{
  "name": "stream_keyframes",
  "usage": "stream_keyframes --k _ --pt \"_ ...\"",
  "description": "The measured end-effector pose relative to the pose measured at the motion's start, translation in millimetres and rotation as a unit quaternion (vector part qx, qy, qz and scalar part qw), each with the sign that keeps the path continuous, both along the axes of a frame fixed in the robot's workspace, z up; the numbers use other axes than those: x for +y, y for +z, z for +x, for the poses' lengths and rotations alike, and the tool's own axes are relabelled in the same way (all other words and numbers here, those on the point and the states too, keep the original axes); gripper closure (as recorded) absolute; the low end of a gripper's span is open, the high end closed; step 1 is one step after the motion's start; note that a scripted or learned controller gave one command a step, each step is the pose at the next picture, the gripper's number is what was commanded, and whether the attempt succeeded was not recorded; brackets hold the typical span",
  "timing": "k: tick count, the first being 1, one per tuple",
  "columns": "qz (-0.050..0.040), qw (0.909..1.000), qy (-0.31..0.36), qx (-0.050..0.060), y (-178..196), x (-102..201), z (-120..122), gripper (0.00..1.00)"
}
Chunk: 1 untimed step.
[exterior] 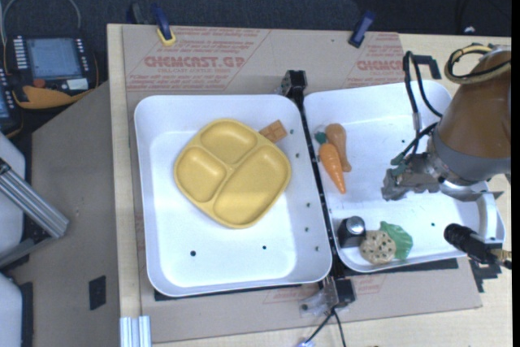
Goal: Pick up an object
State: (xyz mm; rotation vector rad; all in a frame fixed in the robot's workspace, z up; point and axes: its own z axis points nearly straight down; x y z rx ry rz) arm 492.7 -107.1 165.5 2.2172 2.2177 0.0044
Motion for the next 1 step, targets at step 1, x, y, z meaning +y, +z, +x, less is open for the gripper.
stream_keyframes --k 1 --pt "0.0003 1.0 0.001 0.0 50.8 7.2 8.5 1.0"
